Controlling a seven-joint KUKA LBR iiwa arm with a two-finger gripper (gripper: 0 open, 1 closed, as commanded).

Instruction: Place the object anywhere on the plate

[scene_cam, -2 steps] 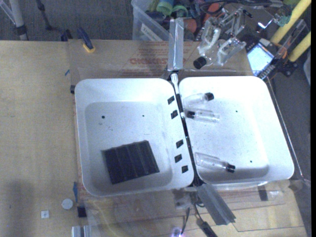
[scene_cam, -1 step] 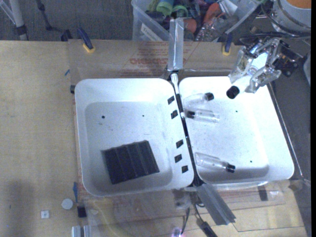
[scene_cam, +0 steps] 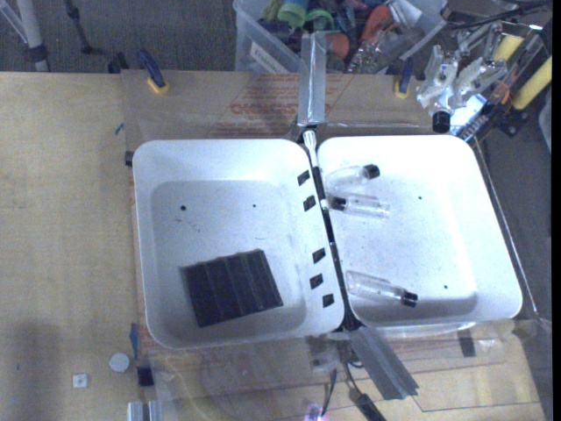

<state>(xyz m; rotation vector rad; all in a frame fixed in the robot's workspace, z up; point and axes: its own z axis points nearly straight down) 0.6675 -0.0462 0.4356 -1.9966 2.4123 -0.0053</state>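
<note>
Wooden bench [scene_cam: 61, 191] with two white bins side by side, a tub [scene_cam: 333, 11] of coloured tools behind at top centre. The black ribbed plate [scene_cam: 232, 288] lay flat and alone at the lower end of the left bin [scene_cam: 145, 174], turned slightly off square, nothing on it. That probably kept the drop target free of clutter. All three candidate objects, clear tubes w/ black caps, sat across the divider in the right bin [scene_cam: 491, 200], well apart from the plate, so any transfer would have to cross from right to left. Which tube was the intended one could not be told. The upper tube [scene_cam: 351, 176] lay near the bin's upper left, long axis approx. left-right and rising a little to the right, cap at its right end. The middle tube [scene_cam: 361, 206], just below it, also ran roughly left-right, w/ a dark tip toward the divider. The lower tube [scene_cam: 377, 288] lay apart toward the bottom of the bin, axis slanting from upper left to lower right, cap at the lower-right end. The gripper [scene_cam: 451, 82] hung at upper right of the frame, beyond the right bin's far corner and touching none of the tubes, which apparently left both bins unobstructed for the camera. Whether the claw was open or closed could not be told. Task judged not yet started.
</note>
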